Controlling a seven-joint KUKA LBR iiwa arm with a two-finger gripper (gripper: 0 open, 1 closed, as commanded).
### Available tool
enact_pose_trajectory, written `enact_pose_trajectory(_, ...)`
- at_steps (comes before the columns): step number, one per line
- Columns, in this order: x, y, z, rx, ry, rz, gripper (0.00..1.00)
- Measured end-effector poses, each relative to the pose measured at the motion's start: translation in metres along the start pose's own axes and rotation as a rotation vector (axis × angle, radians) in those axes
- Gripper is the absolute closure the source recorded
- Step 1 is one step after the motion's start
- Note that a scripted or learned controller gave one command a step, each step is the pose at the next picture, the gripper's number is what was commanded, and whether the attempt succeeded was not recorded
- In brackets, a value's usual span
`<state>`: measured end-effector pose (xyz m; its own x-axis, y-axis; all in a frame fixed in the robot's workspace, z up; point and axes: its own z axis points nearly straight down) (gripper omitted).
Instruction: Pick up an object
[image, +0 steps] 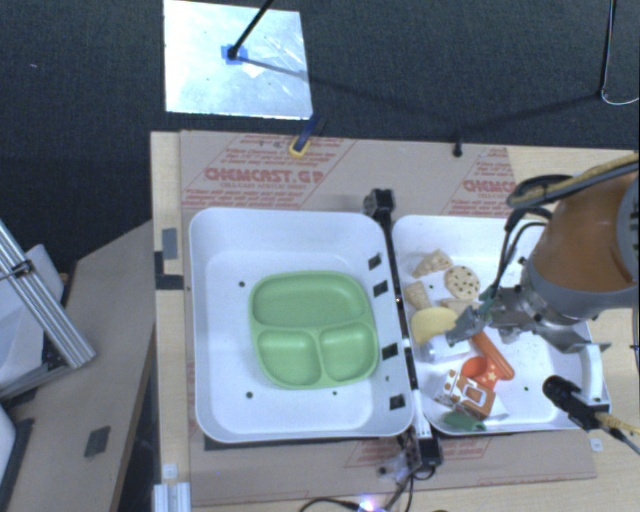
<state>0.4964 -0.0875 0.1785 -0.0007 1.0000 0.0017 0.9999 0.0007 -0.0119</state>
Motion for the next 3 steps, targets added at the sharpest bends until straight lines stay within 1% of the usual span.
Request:
enact_pose_trajectory(1,0.000,0.003,-0.006,-0.012,-0.001,-0.002,0.00)
enact_pose_trajectory(2,-0.001,-0.001,0.037,-0.010,-0.001,0.000,0.00)
enact_pose_trajectory(3,0.000,-0.001,0.089,-0.008,0.000,0.000,0.00)
